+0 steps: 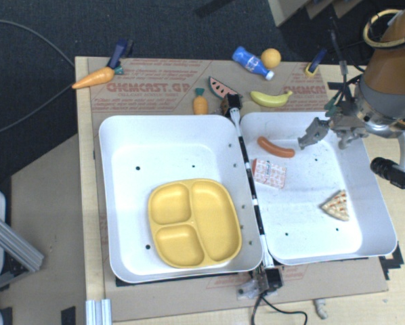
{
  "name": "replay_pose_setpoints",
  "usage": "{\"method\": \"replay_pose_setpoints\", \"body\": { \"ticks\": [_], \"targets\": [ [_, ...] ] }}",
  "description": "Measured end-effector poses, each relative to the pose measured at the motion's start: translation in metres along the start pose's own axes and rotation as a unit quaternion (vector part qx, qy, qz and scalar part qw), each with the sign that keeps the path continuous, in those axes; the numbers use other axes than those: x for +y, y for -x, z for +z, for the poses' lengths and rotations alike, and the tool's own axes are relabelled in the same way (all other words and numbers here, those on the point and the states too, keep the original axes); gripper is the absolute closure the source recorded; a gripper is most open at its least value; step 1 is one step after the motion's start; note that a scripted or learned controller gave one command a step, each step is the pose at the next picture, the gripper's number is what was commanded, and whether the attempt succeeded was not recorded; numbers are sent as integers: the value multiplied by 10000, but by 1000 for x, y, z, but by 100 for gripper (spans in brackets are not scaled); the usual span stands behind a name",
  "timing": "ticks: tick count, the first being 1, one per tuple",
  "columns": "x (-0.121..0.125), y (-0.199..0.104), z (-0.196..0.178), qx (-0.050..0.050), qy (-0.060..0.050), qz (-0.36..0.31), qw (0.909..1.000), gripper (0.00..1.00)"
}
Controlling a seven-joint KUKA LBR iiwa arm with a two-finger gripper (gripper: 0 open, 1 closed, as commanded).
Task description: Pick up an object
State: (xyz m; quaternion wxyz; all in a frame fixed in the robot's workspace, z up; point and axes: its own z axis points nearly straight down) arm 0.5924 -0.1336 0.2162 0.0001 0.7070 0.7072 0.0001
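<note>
In the right bin (pixel 365 242) lie a red sausage (pixel 275 147), a red-and-white packet (pixel 269 173) and a pizza slice (pixel 336 206). My gripper (pixel 328 135) hangs over the far part of this bin, just right of the sausage. It is open, its two fingers spread apart, and nothing sits between them. The left finger (pixel 311 135) points down towards the sausage's right end but stays apart from it. The packet is nearer the front, to the gripper's left. The pizza slice lies well in front of the gripper.
A yellow divided plate (pixel 194 222) sits in the left bin (pixel 121 147). Behind the bins lie a banana (pixel 270 98), blue bottle (pixel 251 62), orange (pixel 271 57), watermelon slice (pixel 219 87) and carrot (pixel 94 78). The arm's black part (pixel 391 171) overhangs the right rim.
</note>
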Motion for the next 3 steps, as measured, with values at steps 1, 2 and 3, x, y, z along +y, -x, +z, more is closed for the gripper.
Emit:
{"method": "replay_pose_setpoints", "body": {
  "ticks": [1,2,3],
  "targets": [
    [38,-27,132,2,1,-2,10000,0],
    [71,-26,134,10,-64,-7,10000,0],
    [75,-26,121,-4,4,-9,10000,100]
  ]
}}
